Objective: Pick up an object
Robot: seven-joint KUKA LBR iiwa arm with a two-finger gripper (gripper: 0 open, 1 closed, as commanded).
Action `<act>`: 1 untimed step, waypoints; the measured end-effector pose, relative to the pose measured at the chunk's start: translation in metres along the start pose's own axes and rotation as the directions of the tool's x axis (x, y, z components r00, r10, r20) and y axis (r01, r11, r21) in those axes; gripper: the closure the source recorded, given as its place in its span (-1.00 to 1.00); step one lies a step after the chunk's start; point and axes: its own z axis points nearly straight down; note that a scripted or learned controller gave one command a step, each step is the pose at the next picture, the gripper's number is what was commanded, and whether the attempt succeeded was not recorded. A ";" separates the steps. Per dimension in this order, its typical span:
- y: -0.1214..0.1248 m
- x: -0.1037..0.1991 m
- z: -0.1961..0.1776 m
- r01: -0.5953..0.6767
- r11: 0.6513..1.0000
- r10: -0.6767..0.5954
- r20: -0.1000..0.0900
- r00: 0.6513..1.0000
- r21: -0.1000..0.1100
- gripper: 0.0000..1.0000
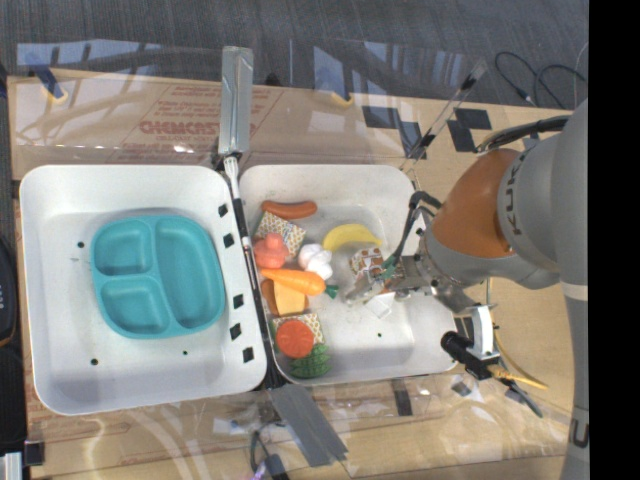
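The right bin (400,348) holds several toy foods. Among them are a brown sausage (290,209), a yellow banana (350,235), a white garlic bulb (317,260), an orange carrot (295,282), a red tomato (294,338) and a green leafy piece (312,361). A small brown-and-white patterned piece (367,261) lies right of the garlic. My gripper (378,286) is down inside this bin, just below and right of the patterned piece and close against it. Its tip is small and cluttered in the camera view.
The left bin (50,358) holds a teal divided plate (155,273). A patterned wedge (280,230) and a pink piece (270,253) lie by the divider between the bins. The grey arm with its orange band (480,218) hangs over the right bin's right wall.
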 end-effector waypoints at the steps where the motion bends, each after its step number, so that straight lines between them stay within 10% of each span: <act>1: 0.027 0.020 -0.030 -0.443 0.897 0.443 -0.001 0.897 0.003 -1.00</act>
